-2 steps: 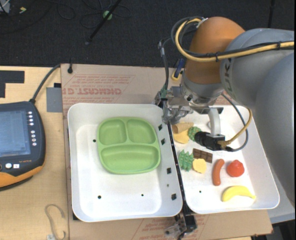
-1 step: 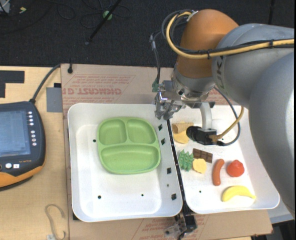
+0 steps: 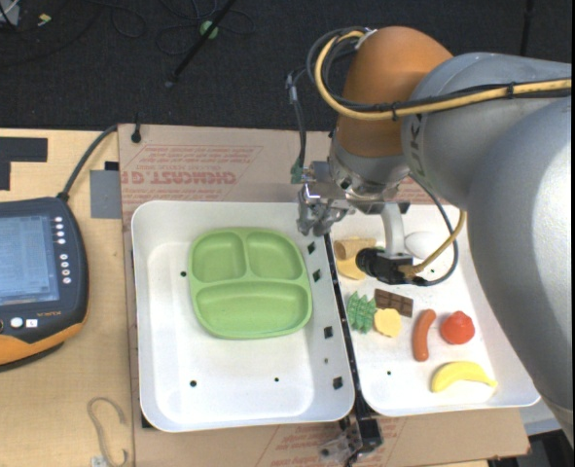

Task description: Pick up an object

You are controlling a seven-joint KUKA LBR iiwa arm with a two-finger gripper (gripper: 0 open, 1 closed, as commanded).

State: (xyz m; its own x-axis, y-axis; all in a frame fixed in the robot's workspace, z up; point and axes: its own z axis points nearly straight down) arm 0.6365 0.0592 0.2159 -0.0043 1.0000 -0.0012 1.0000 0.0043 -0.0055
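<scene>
My gripper [image 3: 312, 220] hangs over the back of the ridge between the two bins, just past the far right corner of the green divided plate [image 3: 250, 283]. Nothing shows between its tips. The right bin [image 3: 506, 382] holds small toy foods: a tan biscuit [image 3: 348, 253], a white egg [image 3: 421, 244], a green leafy piece [image 3: 361, 312], a brown chocolate square [image 3: 394, 302], a yellow chunk [image 3: 389, 324], a sausage [image 3: 422, 335], a red tomato [image 3: 456, 328] and a yellow banana [image 3: 461, 377]. The biscuit is the food nearest the gripper, a little to its right.
The left bin [image 3: 161, 358] carries the green plate in its back half. A teach pendant [image 3: 24, 270] lies on the bench at far left. The arm's bulk [image 3: 501, 183] covers the right bin's back right part. Cardboard [image 3: 209, 168] lies under both bins.
</scene>
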